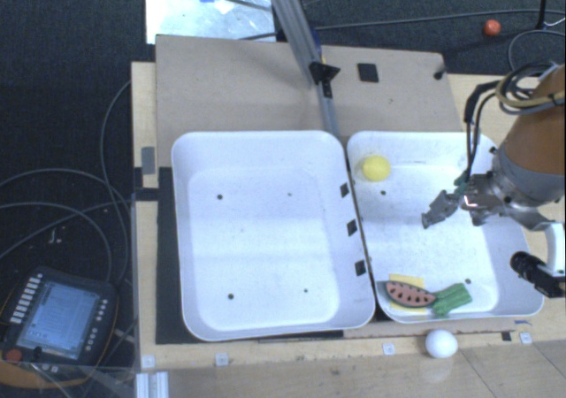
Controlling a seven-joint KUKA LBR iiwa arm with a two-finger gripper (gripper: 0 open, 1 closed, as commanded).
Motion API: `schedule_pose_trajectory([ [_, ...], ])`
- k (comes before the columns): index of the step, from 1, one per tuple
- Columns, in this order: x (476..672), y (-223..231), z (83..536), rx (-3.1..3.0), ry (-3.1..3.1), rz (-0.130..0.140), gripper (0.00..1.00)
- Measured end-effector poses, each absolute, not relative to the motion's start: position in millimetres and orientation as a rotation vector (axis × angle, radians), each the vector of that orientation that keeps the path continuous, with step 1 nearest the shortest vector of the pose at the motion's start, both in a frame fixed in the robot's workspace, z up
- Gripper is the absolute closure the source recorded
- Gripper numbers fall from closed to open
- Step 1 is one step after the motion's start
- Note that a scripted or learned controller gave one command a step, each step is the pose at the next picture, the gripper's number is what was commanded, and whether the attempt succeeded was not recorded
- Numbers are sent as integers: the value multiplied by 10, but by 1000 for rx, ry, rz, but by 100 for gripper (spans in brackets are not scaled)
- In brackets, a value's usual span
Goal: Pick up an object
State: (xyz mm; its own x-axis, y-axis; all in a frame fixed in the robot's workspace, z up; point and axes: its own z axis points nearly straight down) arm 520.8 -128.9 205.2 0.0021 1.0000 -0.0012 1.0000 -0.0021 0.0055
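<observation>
Far to the left, on the dark floor beside the bench, lies a handheld control pendant point(55, 317) with a lit screen, its cables looping around it. Next comes the left bin point(199, 166), a shallow white tray with a few small dark dots on its floor, sitting on the bench point(230, 82) of pale board. A slanted metal pole point(296, 20) runs down from the top of the view and ends just above the seam where the two bins meet. The right bin point(508, 299) touches the left one along that seam. In it, near the top left corner, rests a yellow ball point(376, 168). At the bin's near edge lie a watermelon slice point(409, 294), red with a yellow-green rind, and just beside it to the right a green piece point(452, 298) that looks like a toy vegetable; the two appear to touch. Outside the bin, on the bench's front strip just below the watermelon slice, sits a white ball point(441, 344). My gripper point(439, 211) hangs over the middle of the right bin, pointing left, well apart from the yellow ball above it and from the watermelon slice below it. I cannot tell from this angle whether my fingers are spread or closed; nothing shows between them. My orange and grey arm point(535, 153) comes in from the right edge, with cables looping above it.
</observation>
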Motion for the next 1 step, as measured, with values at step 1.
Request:
schedule_pose_trajectory([
  [1,5110,-1351,1891,2222,2221,0,0],
])
